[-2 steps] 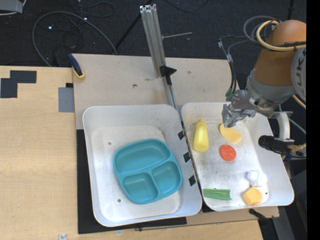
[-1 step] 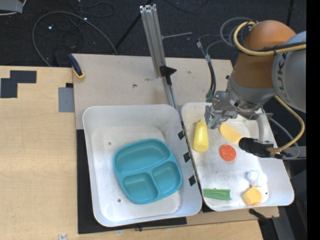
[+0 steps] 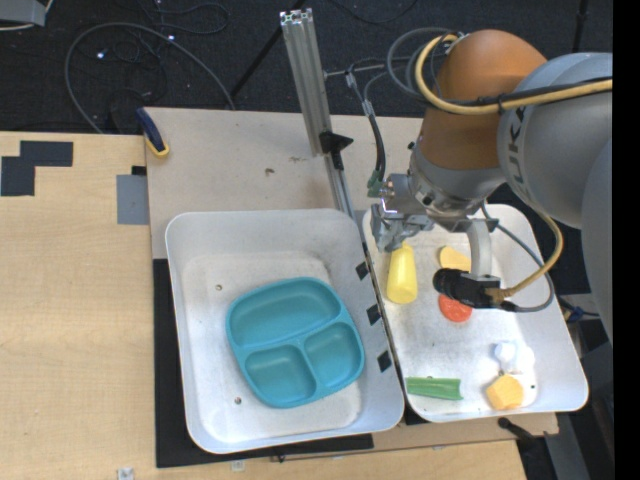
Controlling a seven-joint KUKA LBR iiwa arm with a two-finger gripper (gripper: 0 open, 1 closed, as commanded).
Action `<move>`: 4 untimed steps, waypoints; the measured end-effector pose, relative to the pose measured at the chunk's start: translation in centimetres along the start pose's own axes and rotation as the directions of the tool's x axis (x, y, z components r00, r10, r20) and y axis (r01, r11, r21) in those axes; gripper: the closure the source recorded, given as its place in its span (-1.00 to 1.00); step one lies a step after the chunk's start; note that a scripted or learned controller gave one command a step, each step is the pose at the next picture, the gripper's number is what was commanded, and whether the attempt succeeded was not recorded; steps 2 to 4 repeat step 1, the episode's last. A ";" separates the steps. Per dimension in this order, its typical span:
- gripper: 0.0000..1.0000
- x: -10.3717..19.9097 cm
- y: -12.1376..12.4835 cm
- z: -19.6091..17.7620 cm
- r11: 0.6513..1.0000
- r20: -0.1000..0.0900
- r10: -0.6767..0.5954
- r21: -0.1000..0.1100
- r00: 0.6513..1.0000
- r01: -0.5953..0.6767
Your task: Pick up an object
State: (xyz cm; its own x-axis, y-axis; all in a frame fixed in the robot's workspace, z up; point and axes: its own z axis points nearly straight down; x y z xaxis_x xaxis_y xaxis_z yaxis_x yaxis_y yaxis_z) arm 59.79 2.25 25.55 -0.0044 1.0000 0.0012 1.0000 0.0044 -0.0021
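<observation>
My gripper (image 3: 396, 232) hangs over the far left part of the right bin (image 3: 560, 393), just above the top end of a yellow bottle-shaped object (image 3: 401, 276). That object lies along the bin's left wall. I see nothing held in the gripper. To the right of it lie a small yellow piece (image 3: 453, 258) and a red round object (image 3: 456, 310), both partly hidden by a black part of the arm. Near the bin's front lie a green flat piece (image 3: 433, 388), an orange-yellow block (image 3: 505, 392) and a small white object (image 3: 503, 352).
The left bin (image 3: 190, 268) holds a teal divided plate (image 3: 295, 340). A metal post (image 3: 310, 83) rises behind the bins, close to the gripper's left. The arm's big grey and orange body (image 3: 490, 108) covers the far right of the right bin.
</observation>
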 end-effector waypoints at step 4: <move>1.00 4.9 0.8 2.0 1.000 0.001 0.000 0.003 1.000 0.000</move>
